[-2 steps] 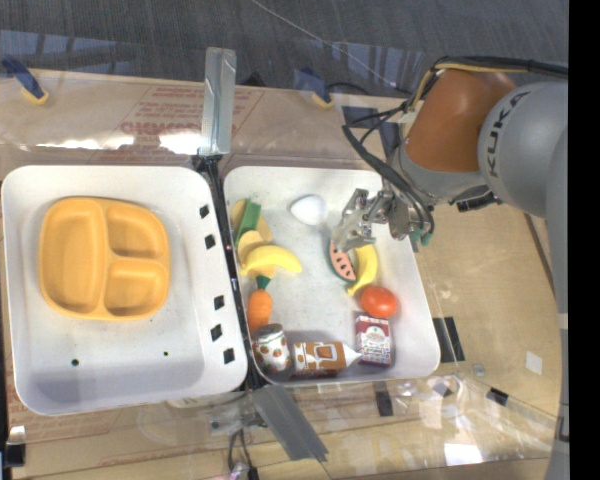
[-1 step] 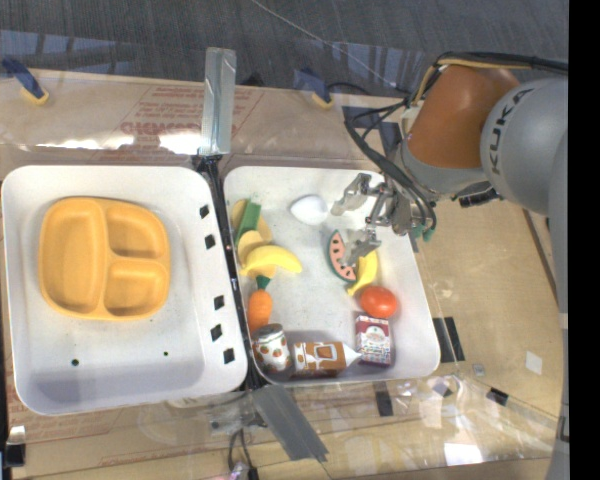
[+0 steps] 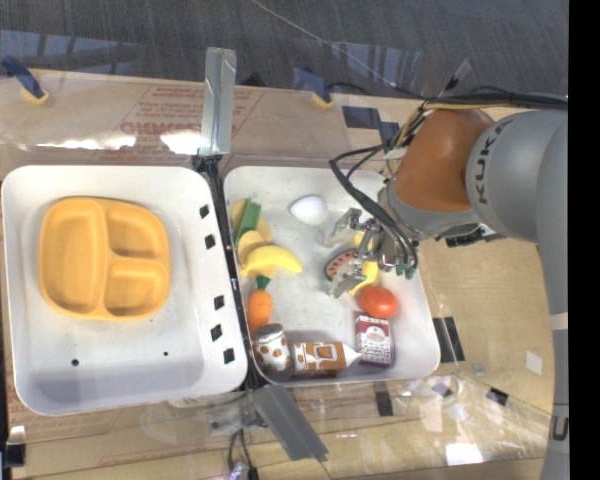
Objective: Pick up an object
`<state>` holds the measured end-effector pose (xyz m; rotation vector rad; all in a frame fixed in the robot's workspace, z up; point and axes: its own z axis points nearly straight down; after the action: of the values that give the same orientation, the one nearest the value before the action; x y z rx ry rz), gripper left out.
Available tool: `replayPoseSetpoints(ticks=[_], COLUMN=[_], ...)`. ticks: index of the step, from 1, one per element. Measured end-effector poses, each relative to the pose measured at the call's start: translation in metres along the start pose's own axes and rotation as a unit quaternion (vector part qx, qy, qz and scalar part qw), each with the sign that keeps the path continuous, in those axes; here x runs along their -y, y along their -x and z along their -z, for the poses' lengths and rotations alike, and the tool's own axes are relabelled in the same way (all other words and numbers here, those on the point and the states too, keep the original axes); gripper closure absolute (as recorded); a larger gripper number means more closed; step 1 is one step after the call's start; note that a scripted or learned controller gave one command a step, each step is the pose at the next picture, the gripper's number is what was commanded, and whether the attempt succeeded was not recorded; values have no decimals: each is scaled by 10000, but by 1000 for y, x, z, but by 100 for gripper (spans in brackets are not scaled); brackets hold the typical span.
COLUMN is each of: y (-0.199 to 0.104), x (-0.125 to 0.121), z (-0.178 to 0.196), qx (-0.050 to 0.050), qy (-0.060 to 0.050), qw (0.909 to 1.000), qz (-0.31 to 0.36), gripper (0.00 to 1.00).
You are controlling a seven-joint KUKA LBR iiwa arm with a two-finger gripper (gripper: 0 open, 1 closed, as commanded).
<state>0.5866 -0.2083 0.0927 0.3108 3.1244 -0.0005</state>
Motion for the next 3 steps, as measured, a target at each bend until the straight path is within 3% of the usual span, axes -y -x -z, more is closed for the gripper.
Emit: replayPoseSetpoints(ticks=[1, 2, 3], y=[3, 50, 50], x=[-2, -65, -7], z=[13, 137, 153], qx=[36, 66, 19], qy=[-4, 3, -10], qw=[10000, 10000, 9914], qz=[35, 9, 1307], gripper=[100, 100, 100])
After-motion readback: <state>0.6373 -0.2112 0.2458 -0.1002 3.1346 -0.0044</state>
